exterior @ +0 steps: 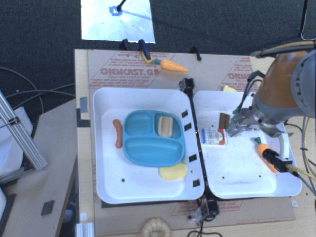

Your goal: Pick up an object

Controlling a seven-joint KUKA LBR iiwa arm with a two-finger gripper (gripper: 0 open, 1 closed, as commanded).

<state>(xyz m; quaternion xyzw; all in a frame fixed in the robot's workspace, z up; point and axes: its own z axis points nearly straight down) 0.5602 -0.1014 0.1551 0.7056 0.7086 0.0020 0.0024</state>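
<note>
In the right bin point(247, 181) a small white carton with blue and red print point(213, 136) lies near the left wall. A brown block point(223, 120) stands just behind it. My gripper point(234, 128) is low over the bin, right beside the carton and the brown block, with the grey and orange arm rising behind it to the right. I see nothing clearly held between its tips. A small orange piece point(262, 149) lies to the right of the gripper.
The left bin point(106, 181) holds a blue divided plate point(148, 147) with a tan piece point(165, 127) in one compartment, a sausage point(118, 133) on its left and a yellow piece point(173, 172) in front. A toy carrot point(170, 66) lies on the board behind the bins.
</note>
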